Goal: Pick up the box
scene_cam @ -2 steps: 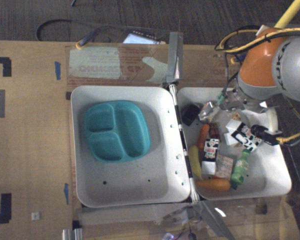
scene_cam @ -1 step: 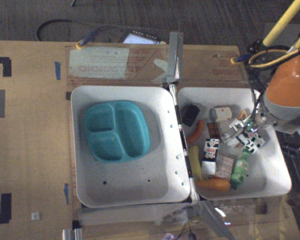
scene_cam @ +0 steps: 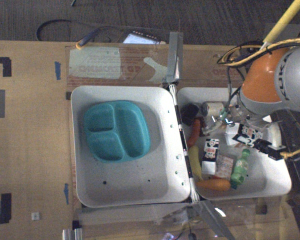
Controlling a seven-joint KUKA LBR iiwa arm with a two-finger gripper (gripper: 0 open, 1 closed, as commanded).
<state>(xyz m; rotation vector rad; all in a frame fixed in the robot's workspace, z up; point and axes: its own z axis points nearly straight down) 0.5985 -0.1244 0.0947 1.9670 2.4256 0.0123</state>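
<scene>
Three small boxes lie in the right bin (scene_cam: 277,181): a black-and-white one (scene_cam: 210,150), a pale one (scene_cam: 224,165) beside it, and a white patterned one (scene_cam: 248,134) further right. My gripper (scene_cam: 217,122) hangs low over the bin's upper middle, just above and slightly right of the black-and-white box and left of the patterned box. No box is visibly between its fingers. The grey arm with its orange band (scene_cam: 262,81) comes in from the upper right and hides part of the bin behind it.
The right bin also holds a green bottle (scene_cam: 240,168), a yellow banana (scene_cam: 195,162), an orange carrot-like piece (scene_cam: 213,184), a red item (scene_cam: 194,131) and a dark item (scene_cam: 189,111). A teal divided plate (scene_cam: 116,130) lies in the left bin (scene_cam: 140,184).
</scene>
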